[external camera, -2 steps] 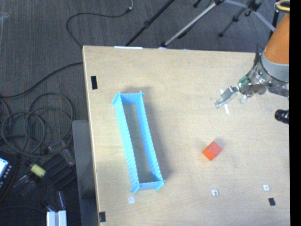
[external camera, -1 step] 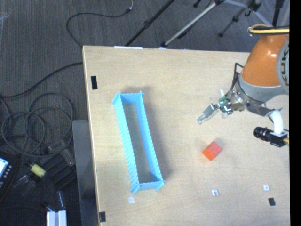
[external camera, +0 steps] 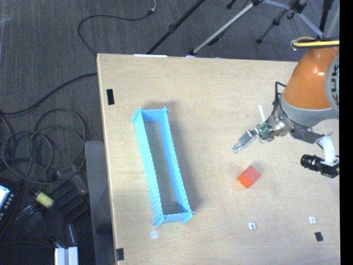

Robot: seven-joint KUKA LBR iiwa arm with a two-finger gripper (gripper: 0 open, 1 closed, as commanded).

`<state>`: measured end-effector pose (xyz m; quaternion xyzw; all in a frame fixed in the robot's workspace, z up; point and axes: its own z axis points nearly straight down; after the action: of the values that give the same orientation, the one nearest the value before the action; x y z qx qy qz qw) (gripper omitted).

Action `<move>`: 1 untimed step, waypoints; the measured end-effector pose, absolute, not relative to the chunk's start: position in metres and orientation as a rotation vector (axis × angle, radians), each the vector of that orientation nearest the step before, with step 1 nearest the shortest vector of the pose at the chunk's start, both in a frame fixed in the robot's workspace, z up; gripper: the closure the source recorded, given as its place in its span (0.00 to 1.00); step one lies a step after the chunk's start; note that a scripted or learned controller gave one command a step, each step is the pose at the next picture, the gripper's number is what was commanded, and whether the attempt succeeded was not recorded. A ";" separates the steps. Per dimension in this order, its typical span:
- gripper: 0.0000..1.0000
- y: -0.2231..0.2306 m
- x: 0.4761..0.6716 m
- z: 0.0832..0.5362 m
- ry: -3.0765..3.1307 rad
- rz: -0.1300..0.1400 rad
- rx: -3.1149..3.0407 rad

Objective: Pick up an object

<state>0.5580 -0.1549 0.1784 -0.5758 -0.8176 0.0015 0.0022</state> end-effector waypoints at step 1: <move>0.00 -0.186 0.546 0.080 -2.722 0.002 -1.555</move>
<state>0.5463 -0.1862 0.0795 -0.4961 -0.8683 0.0005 0.0034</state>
